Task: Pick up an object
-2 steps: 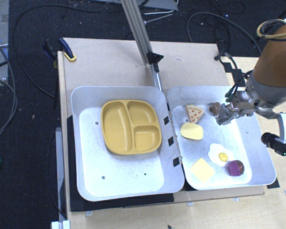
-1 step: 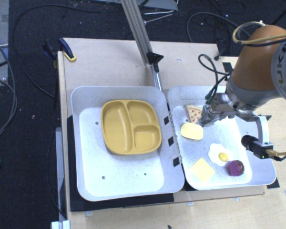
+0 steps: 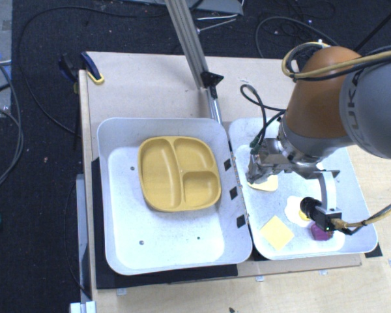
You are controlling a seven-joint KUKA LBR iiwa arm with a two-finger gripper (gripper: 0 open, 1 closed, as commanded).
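Note:
My gripper (image 3: 256,173) hangs low at the left side of the right bin (image 3: 356,186), close to the wall between the two bins. Just under and beside it lies a pale cream, flat round piece (image 3: 268,184), partly covered by the gripper. A yellow square slice (image 3: 277,233) lies near the bin's front edge. To its right sits a white and yellow fried-egg shape (image 3: 294,209), and further right a small purple object (image 3: 322,233). The arm's grey and orange wrist (image 3: 319,103) hides the back of this bin.
The left bin (image 3: 120,240) holds a yellow divided plate (image 3: 180,173) in its upper middle. A slanted metal pole (image 3: 189,34) rises behind the bins. Cables lie on the dark floor around the bench.

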